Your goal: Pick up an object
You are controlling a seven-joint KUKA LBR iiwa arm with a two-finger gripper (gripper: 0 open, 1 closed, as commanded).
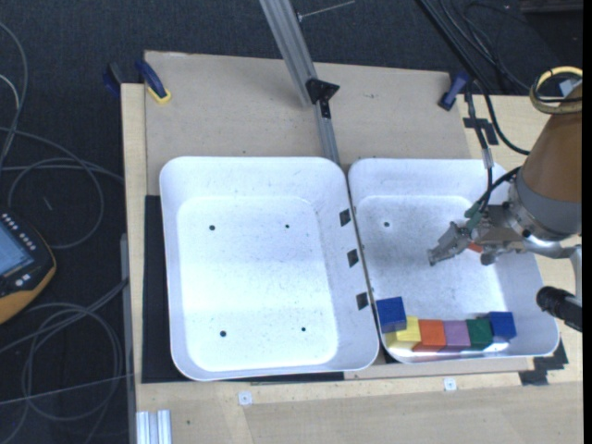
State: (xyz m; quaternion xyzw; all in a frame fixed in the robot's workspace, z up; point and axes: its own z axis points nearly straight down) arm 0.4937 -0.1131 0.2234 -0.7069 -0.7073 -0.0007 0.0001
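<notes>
Camera view has the gripper (pixel 442 253) over the middle of the right bin (pixel 370 178), fingers spread a little with nothing between them. Blocks lie well apart from it in a row along the near wall: blue (pixel 391 312), yellow (pixel 404 332), orange (pixel 432 332), purple (pixel 457 332), green (pixel 479 330), blue (pixel 502 325). Left bin (pixel 176 178) sits alongside. A metal pole (pixel 296 49) slants above the bench.

Bright blocks in a white bin

Small square blocks (pixel 448 329) are blue, yellow, orange, purple and green; both shallow plastic bins (pixel 181 188) are white with dark specks.
</notes>
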